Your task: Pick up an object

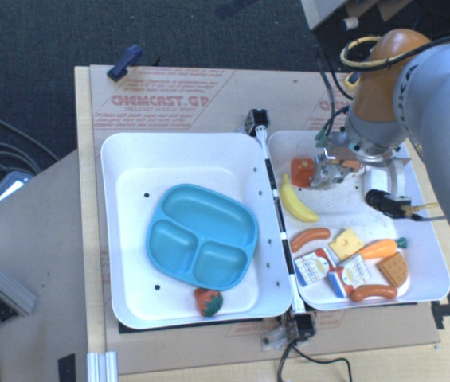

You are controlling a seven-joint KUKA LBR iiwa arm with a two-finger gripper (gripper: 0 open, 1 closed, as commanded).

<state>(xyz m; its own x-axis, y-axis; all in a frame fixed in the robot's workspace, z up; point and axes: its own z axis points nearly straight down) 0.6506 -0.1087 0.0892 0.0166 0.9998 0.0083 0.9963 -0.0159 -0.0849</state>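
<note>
My gripper point(327, 173) hangs low over the back of the right bin point(440, 281), beneath the grey arm with its orange band. Just to its left, touching or nearly touching it, lies a small red-orange toy point(302, 170). A yellow banana point(295, 202) lies in front of that toy by the bin's left wall. Nearer the front are a sausage point(311, 238), a cheese wedge point(345, 243), a carrot point(377, 249), a brown waffle point(393, 270), two small cartons point(314, 267) and a second sausage point(372, 294).
The left bin point(121, 213) holds a blue divided plate point(201, 235) and a strawberry point(207, 300) at its front. A black divider clip point(256, 121) sits where the bins meet at the back. A blue clamp point(124, 61) rests on the bench's far left corner.
</note>
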